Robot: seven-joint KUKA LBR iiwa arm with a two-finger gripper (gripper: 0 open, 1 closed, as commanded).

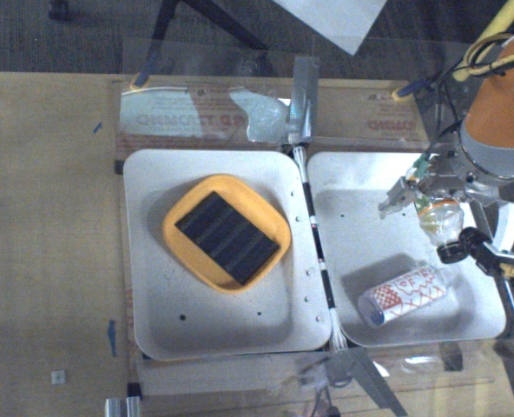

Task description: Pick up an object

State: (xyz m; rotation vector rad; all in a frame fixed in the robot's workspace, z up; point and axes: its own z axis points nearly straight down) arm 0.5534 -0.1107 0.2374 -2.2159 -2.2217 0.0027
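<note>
My gripper (432, 220) hangs over the right part of the right bin (352, 189), below the orange wrist band. A small clear crumpled plastic thing (439, 215) with orange and green bits sits between its fingers, and the gripper is shut on it. A clear cylinder with a red and white pattern (405, 294) lies on its side on the right bin's floor, nearer the front. A yellow tray-like object with a black ribbed middle (227, 233) lies in the left bin (153, 320).
A raised divider (313, 241) separates the two bins. Cables and the arm's body crowd the right bin's far right side. A cardboard strip and a metal bracket (302, 102) lie behind the bins. The bench top stretches to the left.
</note>
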